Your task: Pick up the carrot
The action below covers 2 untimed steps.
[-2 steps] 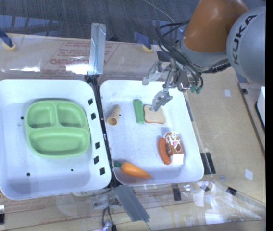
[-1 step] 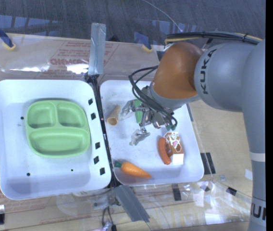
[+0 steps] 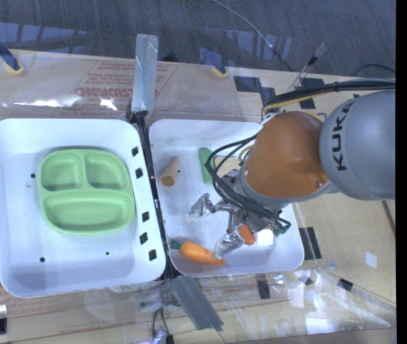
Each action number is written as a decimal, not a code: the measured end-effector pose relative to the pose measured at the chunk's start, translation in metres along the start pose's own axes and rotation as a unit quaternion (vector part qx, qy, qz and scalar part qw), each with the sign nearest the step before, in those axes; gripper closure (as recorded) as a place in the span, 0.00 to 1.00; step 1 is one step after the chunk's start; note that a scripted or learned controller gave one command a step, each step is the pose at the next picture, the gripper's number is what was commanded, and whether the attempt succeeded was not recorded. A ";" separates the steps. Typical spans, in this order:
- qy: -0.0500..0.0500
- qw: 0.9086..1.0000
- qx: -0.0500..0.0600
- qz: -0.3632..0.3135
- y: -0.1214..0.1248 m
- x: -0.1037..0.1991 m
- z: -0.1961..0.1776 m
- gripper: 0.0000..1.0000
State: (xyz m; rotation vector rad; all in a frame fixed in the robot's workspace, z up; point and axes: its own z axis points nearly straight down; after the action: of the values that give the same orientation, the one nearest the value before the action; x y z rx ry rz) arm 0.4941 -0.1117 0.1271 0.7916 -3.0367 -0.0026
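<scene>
A: Orange tapered carrot with green stub (image 3: 198,252) lies flat in the right shallow white bin (image 3: 189,135), against its near wall by the left corner.

B: The grey two-finger gripper (image 3: 221,224)?

A: Just above the carrot, toward the bin's middle. Fingers look spread wide, nothing between them.

B: Risk?

A: The wall crowds the carrot, so a finger could hit the rim or roll it aside. The small tan cone (image 3: 169,170) sits farther back, no issue.

carrot (image 3: 198,252) orange, green tip; tray (image 3: 87,192) pale green; bins (image 3: 17,264) white
</scene>
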 end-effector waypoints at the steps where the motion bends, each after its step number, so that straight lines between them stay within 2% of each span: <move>1: -0.001 1.000 0.001 -0.005 0.001 -0.003 -0.011 1.00; 2: -0.004 0.998 0.002 -0.070 0.038 -0.078 -0.067 1.00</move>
State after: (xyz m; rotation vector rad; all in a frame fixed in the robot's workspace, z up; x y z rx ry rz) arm 0.5439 -0.0410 0.1943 1.0043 -2.9831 0.0004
